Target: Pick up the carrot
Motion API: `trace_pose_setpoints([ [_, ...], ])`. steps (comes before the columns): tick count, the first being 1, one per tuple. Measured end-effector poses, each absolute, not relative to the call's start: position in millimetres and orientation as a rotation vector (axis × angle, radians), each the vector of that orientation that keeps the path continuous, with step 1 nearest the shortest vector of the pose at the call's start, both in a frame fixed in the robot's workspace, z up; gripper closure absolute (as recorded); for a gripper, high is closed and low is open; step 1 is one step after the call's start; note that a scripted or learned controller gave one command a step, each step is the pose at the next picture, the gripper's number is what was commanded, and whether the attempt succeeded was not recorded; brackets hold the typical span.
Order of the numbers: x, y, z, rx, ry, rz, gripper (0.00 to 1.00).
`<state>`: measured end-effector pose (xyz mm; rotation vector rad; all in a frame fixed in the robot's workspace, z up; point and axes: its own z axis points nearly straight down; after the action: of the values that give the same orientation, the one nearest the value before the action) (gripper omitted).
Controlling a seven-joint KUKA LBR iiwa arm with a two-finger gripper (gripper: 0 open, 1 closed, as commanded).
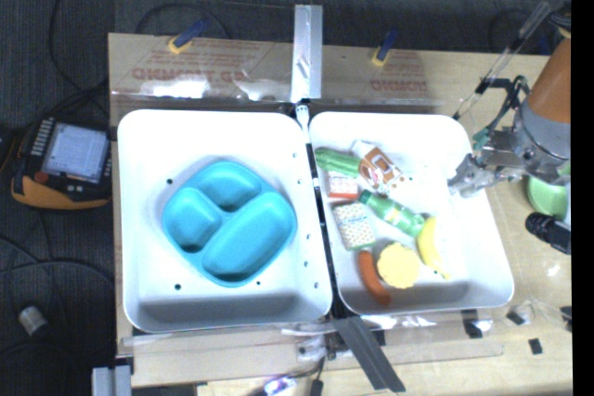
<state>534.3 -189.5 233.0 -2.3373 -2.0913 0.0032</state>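
Observation:
The carrot (370,274) is a short orange-red piece lying near the front wall of the right bin (483,278). A round yellow object (399,266) overlaps its right side. My gripper (466,180) hangs over the right bin's right rim, up and to the right of the carrot and well apart from it. The grey arm with its orange band (560,88) reaches in from the right behind the gripper. Nothing is seen held in the gripper.
The right bin also holds a banana (430,246), a green bottle (392,212), a green vegetable (336,160), a red-and-white packet (379,168) and a patterned sachet (354,224). A blue divided tray (229,221) sits in the left bin (139,199). A light green object (548,192) lies on the bench to the right.

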Motion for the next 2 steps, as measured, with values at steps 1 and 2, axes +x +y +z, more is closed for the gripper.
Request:
trace_pose_setpoints([
  [1, 624.0, -173, 304, -2.393, -2.038, 0.006, 1.0],
  [2, 586.0, -154, 299, -2.561, -1.818, 0.006, 1.0],
])
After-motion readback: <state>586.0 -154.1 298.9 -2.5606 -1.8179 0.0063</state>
